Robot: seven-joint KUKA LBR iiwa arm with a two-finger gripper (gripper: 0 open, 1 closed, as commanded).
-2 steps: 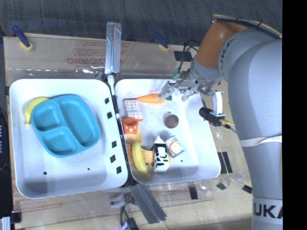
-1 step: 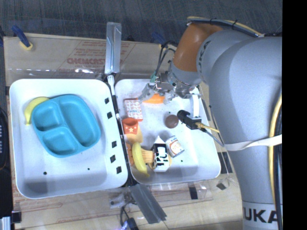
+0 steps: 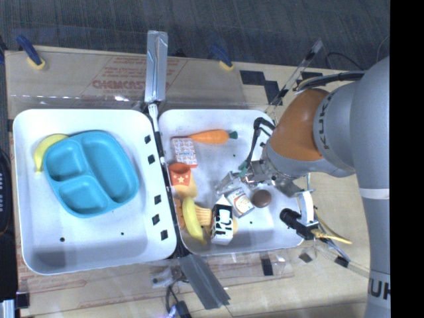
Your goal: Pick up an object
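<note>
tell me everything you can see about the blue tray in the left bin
The blue tray looks like smooth moulded plastic, with rounded corners and three compartments, one large and two smaller. It lies flat and open side up, turned at a slant in the left bin, toward its back half. A yellow, banana-like object sits against its back left edge, partly tucked beneath.

Grey arm [image 3: 371, 111] with an orange band [image 3: 298, 128]

Smooth rounded grey links are seen, with dark "KU" lettering printed on the casing; a black cable is looped near the wrist, and metal fittings are mounted below the band.
</note>
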